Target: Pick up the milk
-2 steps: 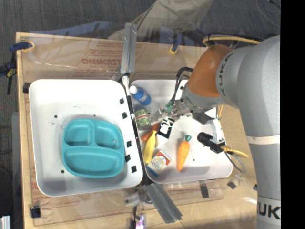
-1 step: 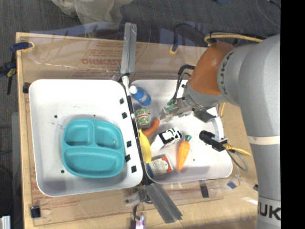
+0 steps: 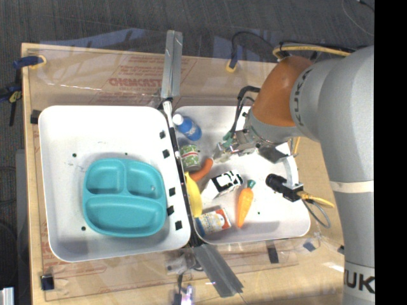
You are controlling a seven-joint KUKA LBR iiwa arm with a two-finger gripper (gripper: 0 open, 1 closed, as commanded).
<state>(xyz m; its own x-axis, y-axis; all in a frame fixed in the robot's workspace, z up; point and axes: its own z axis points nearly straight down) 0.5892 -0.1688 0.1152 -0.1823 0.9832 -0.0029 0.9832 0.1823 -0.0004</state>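
The milk [image 3: 227, 182] is a small black-and-white carton lying in the middle of the right bin [image 3: 280, 224]. My gripper [image 3: 230, 145] hangs over the upper middle of that bin, a short way behind the carton and apart from it. Nothing shows in the gripper. The grey arm with its orange band [image 3: 280, 100] reaches in from the right and hides the bin's back right corner.
Around the milk lie a carrot [image 3: 243, 205], a labelled jar [image 3: 213, 221], a banana [image 3: 193, 197], an orange-red piece [image 3: 203, 168], a green can [image 3: 189, 154] and a blue-capped bottle [image 3: 188, 129]. A teal divided plate [image 3: 124, 197] sits in the left bin [image 3: 57, 145].
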